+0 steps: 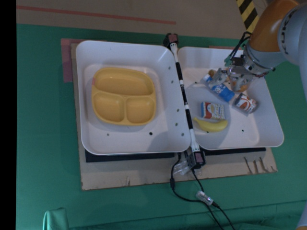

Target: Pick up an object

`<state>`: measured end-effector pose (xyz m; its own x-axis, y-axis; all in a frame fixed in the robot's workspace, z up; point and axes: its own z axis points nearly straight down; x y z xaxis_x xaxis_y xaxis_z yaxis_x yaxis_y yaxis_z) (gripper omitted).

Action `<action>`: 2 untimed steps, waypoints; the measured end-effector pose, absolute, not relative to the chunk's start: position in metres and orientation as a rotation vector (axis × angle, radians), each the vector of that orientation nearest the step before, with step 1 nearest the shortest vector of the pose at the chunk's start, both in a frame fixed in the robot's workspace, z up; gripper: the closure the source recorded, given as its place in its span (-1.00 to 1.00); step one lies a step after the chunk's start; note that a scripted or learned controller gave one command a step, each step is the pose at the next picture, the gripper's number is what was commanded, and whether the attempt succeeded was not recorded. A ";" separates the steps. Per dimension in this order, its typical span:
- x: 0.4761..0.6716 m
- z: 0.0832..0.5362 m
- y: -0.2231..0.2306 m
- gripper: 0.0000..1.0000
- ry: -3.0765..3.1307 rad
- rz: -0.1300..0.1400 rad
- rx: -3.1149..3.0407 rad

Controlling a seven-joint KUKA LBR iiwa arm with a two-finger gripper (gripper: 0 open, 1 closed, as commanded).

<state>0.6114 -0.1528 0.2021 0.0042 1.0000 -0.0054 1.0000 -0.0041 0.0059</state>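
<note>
The right bin [268,128] holds several small items. A blue and white packet [221,89] lies tilted near its back. A white and red can [245,103] rests on its side to the right of the packet. A small red and blue carton [212,110] sits in front of them, with a yellow banana [211,124] just in front of the carton. My gripper [236,79] hangs low over the back of this bin, right above the packet and the can. Its body hides what lies directly beneath it.
A yellow three-compartment tray [123,96] lies in the left bin [96,145]. A black-and-white divider bar [184,104] runs between the bins. Cables [201,195] trail across the green bench in front. The arm's orange band [271,25] rises at the upper right.
</note>
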 end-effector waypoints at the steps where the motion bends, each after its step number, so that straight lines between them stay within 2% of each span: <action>1: 0.546 0.188 -0.173 -1.00 2.199 0.012 2.211; 2: 0.614 0.187 -0.147 -1.00 2.203 0.011 2.212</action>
